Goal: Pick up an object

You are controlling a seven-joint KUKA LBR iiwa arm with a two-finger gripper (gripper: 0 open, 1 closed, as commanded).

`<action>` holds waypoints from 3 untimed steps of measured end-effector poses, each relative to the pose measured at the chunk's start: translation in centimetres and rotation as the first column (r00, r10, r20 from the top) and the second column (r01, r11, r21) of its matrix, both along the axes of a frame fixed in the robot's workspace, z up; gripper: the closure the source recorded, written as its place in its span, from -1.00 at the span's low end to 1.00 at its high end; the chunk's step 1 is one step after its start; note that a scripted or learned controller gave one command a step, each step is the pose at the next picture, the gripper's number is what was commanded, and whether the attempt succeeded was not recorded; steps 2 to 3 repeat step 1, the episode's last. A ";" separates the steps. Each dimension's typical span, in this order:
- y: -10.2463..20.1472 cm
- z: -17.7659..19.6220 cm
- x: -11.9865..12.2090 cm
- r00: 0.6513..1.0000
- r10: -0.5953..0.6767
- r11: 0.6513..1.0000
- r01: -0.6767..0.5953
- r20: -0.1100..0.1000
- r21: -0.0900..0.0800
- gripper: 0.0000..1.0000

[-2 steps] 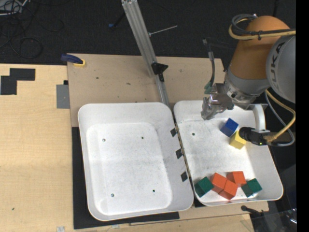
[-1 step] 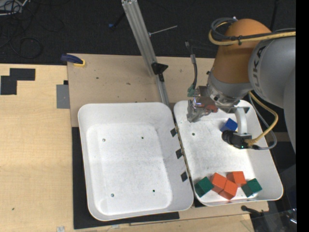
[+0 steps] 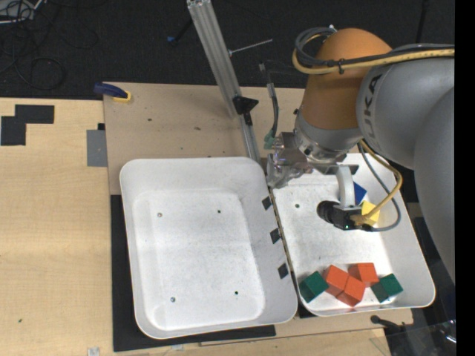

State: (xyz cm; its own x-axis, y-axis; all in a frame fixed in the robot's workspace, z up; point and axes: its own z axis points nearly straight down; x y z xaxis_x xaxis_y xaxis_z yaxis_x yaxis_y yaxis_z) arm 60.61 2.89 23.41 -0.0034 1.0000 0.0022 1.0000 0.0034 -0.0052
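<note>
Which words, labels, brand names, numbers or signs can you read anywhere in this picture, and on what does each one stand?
None can be read. The two white bins, the coloured blocks and the grey and orange arm bear no lettering that shows in this view.
</note>
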 end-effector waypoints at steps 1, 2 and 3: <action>5.0 0.8 -0.5 1.000 0.001 1.000 -0.001 0.003 0.000 1.00; 5.0 0.8 -0.5 1.000 0.001 1.000 -0.001 0.003 0.000 1.00; 5.0 0.8 -0.5 1.000 0.001 1.000 -0.001 0.003 0.000 1.00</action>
